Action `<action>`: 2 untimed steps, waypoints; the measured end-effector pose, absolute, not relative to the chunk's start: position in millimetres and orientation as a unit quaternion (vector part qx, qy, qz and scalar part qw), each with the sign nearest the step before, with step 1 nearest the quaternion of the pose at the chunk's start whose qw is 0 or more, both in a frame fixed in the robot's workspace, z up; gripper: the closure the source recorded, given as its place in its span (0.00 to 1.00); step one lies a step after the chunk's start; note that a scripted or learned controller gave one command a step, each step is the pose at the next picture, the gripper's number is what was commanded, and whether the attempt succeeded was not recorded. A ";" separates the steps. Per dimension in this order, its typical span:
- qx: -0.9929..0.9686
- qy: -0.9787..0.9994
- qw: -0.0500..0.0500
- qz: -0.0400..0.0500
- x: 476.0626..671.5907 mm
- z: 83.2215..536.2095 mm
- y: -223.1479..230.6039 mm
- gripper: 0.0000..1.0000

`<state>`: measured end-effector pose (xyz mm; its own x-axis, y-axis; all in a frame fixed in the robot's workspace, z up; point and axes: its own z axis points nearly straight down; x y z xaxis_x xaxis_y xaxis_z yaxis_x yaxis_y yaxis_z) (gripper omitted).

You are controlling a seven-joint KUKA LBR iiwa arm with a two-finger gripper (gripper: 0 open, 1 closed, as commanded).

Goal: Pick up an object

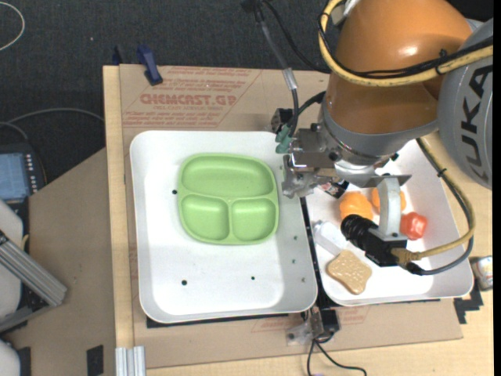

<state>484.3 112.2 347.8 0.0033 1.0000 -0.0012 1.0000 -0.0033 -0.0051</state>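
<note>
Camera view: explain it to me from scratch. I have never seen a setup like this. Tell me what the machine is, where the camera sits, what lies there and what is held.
There is one picture, taken by a fixed camera above the bench, looking down at a slant. The big grey and orange shape is a robot arm reaching in from the right. Its grasping part, the end effector, hangs low over the strip where the two bins meet.

The left bin holds a green divided plate. The right bin holds a tan toast slice, an orange item, a small red-orange item and a white piece.

The arm hides much of the end effector, so I cannot tell whether it holds anything.
</note>
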 end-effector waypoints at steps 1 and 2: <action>-0.709 -0.705 0.004 0.006 477.0 232.4 80.2 1.00; -0.708 -0.706 -0.006 -0.007 481.2 381.8 52.5 1.00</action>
